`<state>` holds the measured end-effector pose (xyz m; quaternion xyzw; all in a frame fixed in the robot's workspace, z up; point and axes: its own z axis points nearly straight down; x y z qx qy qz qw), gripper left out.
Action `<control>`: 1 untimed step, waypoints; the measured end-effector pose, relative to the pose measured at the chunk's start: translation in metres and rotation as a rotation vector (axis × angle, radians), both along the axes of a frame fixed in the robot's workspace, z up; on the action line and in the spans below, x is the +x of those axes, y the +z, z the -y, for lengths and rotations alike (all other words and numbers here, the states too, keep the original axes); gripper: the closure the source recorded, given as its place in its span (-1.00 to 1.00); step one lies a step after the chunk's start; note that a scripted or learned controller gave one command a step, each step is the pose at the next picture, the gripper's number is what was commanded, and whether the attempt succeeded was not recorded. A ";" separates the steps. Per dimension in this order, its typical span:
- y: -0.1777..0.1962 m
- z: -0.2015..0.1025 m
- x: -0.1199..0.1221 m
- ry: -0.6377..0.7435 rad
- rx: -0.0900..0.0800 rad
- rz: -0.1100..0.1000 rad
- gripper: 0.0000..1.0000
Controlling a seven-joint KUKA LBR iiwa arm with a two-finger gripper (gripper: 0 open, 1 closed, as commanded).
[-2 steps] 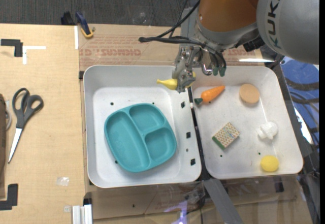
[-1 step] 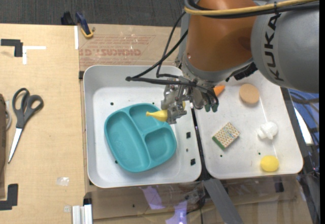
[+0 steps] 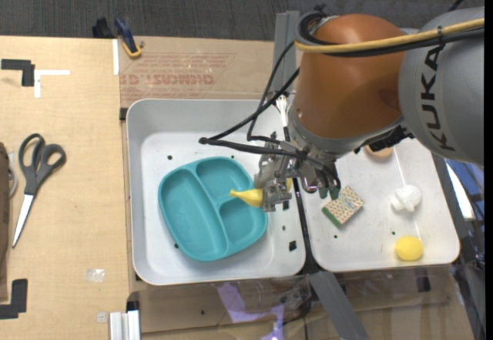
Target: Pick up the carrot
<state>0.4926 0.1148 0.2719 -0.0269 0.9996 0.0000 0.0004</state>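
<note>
The gripper is hanging over the left bin, its fingers closing on the yellow carrot. The carrot is jutting leftward above the teal divided plate.

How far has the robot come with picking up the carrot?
Done: the claw is at the right edge of the teal plate in the left bin. In hand: a small yellow piece sits at the claw tips; I cannot tell whether it is gripped. Left: a clear lift.
</note>
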 end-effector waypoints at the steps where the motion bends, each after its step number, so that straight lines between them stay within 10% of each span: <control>1: -0.027 -0.005 -0.012 0.130 0.000 0.000 1.00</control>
